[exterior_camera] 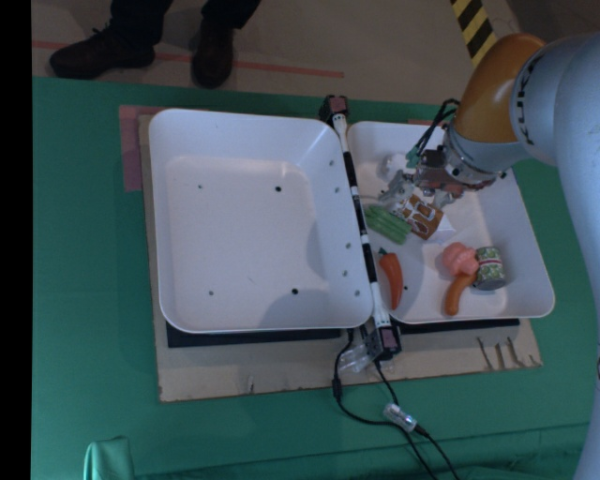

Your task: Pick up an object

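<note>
We've got a green cloth tabletop (84,281) with a cardboard sheet (281,370) under two shallow glossy white bins. The left bin (178,141) is smooth plastic with rounded corners. Someone's dark shoes (98,52) stand on the tan floor behind, near a yellow-black hazard stripe (473,23). The hand (422,192) hangs low in the right bin (525,272), right over a small patterned box (424,217); can't tell if it's open or closed. Nearby lie a ribbed green piece (384,223), an orange carrot shape (391,277), a pink-orange toy (457,272) and a small printed can (489,267).
</note>
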Robot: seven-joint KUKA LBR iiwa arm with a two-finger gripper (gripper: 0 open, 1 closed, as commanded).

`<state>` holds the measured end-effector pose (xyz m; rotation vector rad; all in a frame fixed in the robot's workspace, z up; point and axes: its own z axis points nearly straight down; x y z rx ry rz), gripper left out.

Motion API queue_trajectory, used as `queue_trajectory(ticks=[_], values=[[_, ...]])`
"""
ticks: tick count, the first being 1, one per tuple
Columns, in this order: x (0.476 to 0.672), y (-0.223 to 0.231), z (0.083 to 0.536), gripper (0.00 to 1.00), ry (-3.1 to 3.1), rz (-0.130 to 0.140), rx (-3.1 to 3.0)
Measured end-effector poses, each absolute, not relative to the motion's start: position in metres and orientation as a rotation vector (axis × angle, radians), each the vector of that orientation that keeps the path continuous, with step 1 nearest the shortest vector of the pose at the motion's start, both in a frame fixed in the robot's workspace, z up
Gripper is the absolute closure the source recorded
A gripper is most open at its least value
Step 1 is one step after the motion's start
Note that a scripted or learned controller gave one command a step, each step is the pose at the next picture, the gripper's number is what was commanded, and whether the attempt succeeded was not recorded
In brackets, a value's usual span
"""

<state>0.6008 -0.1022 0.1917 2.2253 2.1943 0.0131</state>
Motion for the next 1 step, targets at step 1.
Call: queue_trajectory(ticks=[1], values=[[0.6057,-0.1072,0.2138,1.00,2.160,0.038,2.226]])
